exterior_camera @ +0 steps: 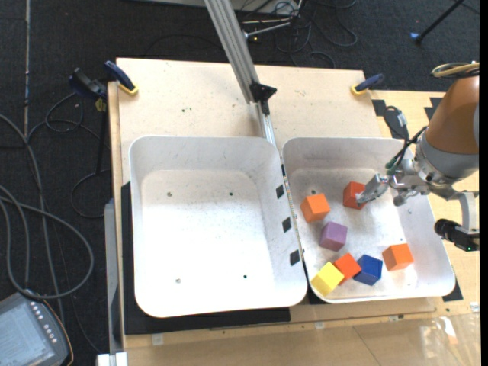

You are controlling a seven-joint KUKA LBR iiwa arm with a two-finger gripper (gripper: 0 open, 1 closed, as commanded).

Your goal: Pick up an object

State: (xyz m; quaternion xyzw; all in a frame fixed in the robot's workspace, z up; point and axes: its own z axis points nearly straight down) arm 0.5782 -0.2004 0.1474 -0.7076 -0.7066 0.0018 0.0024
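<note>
Two shallow white plastic bins sit side by side on a pale beige speckled surface (pixel 198 97). The left white bin (pixel 152 158) and the right white bin (pixel 320 152) touch along their inner rims, where a slanted grey metal rail (pixel 229 29) comes down from the top of the view.

The grey arm with an orange band (pixel 454 124) reaches in from the right, over the right bin's far right side. Its grey two-finger gripper (pixel 371 191) points down and to the left, with its tip touching or just over the right side of a red-orange foam cube (pixel 352 195) in the upper middle of the right bin. Whether the gripper is spread or pressed together cannot be told at this angle, and nothing can be seen between its tips.

Just left of that cube lies an orange foam cube (pixel 315 207). Below it is a purple foam cube (pixel 333 235). Near the bin's front rim sit a yellow foam cube (pixel 328 278), a small orange-red foam cube (pixel 348 264) touching it, and a blue foam cube (pixel 368 269) just beside that one. Another orange foam cube (pixel 397 256) lies apart to the right.

Blue and yellow clamps (pixel 120 77) grip the surface's far corners.
</note>
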